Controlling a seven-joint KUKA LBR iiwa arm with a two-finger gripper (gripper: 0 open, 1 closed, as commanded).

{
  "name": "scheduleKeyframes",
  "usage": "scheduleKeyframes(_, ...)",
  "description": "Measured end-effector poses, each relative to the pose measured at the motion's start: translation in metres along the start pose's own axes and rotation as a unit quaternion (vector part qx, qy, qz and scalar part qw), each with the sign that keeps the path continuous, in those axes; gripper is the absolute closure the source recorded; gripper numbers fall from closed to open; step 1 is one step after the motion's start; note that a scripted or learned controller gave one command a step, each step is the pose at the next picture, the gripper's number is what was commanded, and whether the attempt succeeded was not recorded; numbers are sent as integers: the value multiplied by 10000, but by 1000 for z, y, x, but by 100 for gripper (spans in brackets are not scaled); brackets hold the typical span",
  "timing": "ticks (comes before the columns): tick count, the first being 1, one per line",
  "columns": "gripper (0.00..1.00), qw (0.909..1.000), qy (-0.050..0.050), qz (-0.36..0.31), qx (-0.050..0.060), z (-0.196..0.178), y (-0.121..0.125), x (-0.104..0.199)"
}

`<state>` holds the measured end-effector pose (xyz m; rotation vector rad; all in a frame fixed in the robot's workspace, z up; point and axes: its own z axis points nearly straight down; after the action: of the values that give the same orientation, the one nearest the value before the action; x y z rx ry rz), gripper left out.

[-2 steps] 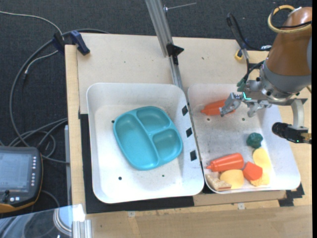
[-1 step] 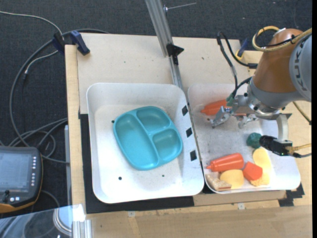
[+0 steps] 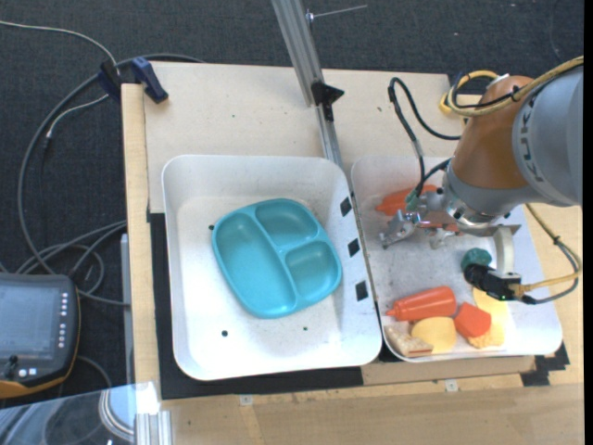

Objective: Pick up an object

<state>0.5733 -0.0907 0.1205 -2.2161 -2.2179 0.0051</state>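
On the pale wooden desk, the right white bin holds toys; the metal jaws, seemingly apart and empty, sit just below-left of an orange carrot-like toy.

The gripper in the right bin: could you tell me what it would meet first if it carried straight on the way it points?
The gripper points toward the bin's left wall. Nothing lies between, so it would probably meet that wall first, though its height is unclear.
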Motion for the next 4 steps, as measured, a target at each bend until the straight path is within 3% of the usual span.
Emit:
scheduleKeyframes(1,0,10000,0,3,-1,30,-1,1)
scheduleKeyframes(2,100,10000,0,2,-25,17,1,1)
scheduleKeyframes(4,100,10000,-14,-4,-63,-80,6,5)
